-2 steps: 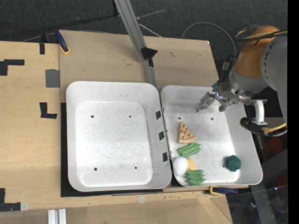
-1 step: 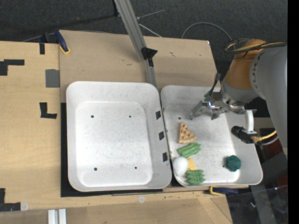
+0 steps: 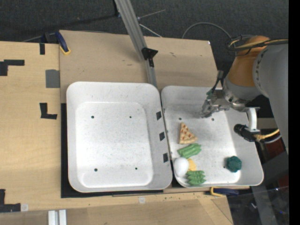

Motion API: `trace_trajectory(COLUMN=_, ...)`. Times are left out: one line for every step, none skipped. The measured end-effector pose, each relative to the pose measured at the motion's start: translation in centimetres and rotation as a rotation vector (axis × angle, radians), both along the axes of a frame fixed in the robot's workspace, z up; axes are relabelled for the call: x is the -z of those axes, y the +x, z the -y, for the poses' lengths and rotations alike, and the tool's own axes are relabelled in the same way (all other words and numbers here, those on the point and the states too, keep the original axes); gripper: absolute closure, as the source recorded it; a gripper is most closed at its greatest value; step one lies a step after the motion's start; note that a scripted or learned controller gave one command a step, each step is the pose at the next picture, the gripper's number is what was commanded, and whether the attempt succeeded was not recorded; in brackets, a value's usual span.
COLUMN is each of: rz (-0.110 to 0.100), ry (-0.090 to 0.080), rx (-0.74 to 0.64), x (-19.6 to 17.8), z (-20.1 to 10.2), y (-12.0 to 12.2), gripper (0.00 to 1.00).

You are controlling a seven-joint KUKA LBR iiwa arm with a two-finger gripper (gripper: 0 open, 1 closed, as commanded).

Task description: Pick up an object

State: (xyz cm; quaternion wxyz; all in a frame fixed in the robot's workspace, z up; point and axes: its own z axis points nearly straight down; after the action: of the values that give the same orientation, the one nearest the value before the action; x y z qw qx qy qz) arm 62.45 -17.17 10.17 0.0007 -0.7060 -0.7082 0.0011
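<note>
My gripper hangs over the back part of the right bin, its tips close above the bin floor with nothing seen between them. A triangular pizza-slice toy lies in front of it and to its left. Closer to the front lie a green leafy piece, a white egg, a small yellow piece and another green piece. A dark green round object sits near the bin's front right corner.
The left bin stands beside the right one. A slanted metal pole rises behind the bins. The arm's grey body and orange band loom over the right bin's far right side, with cables beside it.
</note>
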Motion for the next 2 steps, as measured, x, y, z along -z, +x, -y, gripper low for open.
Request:
trace_trajectory(rz=0.005, ry=0.0, rx=0.001, x=-4.7, z=-0.8, y=0.5, gripper=1.0)
trace_trajectory(rz=0.007, ry=0.0, rx=0.001, x=-9.4, z=-1.2, y=1.4, gripper=1.0)
